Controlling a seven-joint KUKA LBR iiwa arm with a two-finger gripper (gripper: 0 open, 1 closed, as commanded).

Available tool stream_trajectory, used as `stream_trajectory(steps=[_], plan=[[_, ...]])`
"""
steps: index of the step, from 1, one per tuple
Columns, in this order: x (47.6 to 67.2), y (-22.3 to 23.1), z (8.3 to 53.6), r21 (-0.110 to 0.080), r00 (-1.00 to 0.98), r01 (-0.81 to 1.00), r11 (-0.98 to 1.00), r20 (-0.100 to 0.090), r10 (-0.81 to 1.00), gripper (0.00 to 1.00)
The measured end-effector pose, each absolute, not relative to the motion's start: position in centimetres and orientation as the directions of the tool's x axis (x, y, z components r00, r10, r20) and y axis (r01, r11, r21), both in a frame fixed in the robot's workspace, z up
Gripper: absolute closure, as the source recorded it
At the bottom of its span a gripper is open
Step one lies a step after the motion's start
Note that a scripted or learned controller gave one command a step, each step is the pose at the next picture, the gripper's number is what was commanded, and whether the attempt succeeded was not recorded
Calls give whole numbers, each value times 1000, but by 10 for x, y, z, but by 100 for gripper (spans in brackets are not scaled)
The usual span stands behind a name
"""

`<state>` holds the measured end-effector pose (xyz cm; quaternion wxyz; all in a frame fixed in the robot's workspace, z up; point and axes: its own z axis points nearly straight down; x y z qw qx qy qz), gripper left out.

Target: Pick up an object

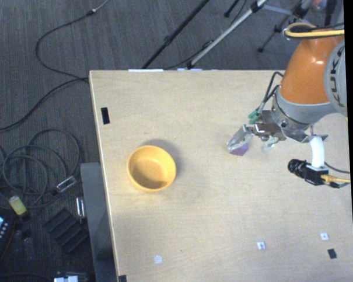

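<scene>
The gripper hung low over the right part of the wooden table, and its fingers looked closed on a small purple block at its tip. The block looked light and hard, so a pinch on two flat sides should have worked. A yellow bowl sat well apart on the left.

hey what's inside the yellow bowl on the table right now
Nothing shows inside the yellow bowl; its bare yellow floor and inner wall are in view. The table surface beneath it is covered.
</scene>
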<state>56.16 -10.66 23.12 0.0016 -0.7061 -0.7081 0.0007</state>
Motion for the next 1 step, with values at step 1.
stream_trajectory(steps=[1], plan=[[608, -137, 180, -3, 8, 1000, -8, -2, 1000, 0]])
